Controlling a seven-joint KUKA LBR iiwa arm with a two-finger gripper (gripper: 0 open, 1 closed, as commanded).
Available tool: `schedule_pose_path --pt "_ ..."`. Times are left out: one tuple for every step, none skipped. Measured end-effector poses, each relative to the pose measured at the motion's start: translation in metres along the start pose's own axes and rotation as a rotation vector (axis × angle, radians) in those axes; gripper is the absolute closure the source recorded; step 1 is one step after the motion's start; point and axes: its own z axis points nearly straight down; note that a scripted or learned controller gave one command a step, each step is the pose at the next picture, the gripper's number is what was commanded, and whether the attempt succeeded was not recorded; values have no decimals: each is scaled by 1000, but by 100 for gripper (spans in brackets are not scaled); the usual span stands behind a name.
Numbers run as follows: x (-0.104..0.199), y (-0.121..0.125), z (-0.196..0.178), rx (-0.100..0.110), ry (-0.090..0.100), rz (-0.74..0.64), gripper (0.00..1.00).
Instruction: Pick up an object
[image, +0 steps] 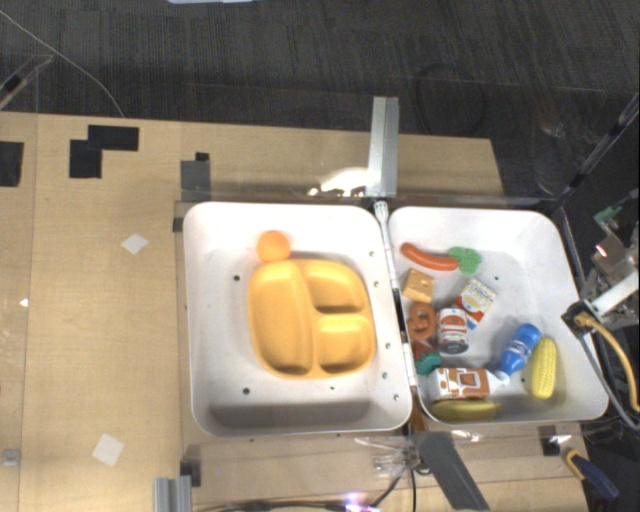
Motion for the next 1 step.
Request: schedule_pose_path --pt "5 -12 68 3 -4 310 100"
